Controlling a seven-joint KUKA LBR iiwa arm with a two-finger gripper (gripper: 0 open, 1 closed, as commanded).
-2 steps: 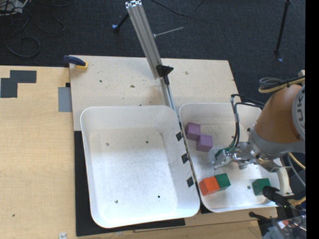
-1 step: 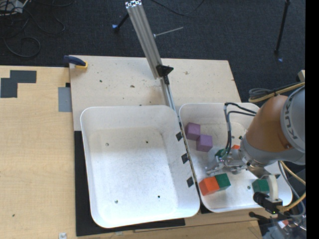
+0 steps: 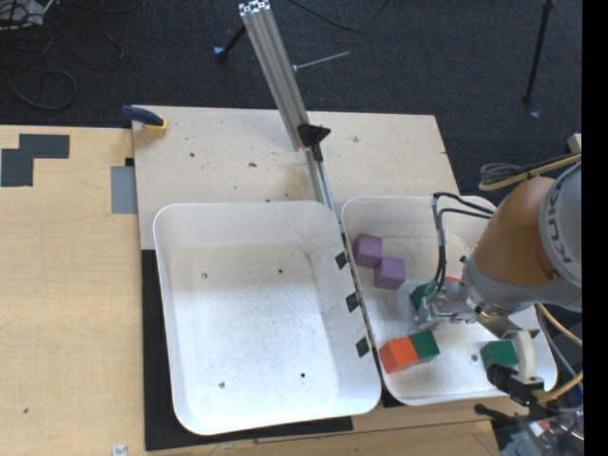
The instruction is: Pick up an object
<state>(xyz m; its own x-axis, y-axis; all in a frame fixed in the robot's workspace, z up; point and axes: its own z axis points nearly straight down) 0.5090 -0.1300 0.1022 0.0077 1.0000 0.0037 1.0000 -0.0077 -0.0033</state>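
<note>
Gripper (image 3: 429,313) low inside the right bin (image 3: 410,202), at the end of the grey-and-orange arm (image 3: 518,245); whether spread or closed, not discernible at this angle, and nothing visibly held. Likeliest target, as a judgement: orange block (image 3: 399,354) directly below the gripper toward the near rim, with a green block (image 3: 426,346) touching its right side. Chief risk: closing on the pair together, or catching only an edge of the green block and tipping or pushing both toward the near rim. Second risk: a descent slightly off-centre, ending on bare bin floor between the blocks. Up and to the left of the gripper, two purple blocks (image 3: 368,248) (image 3: 389,273) touching corner to corner, near but apart from it. To the right of the gripper, another green piece (image 3: 501,353), partly hidden by the wrist hardware. Further left, the raised edge of the left bin (image 3: 247,209) with black clips (image 3: 353,301), limiting sideways room. Dark cable (image 3: 440,240) looping just above the gripper, a possible snag.
</note>
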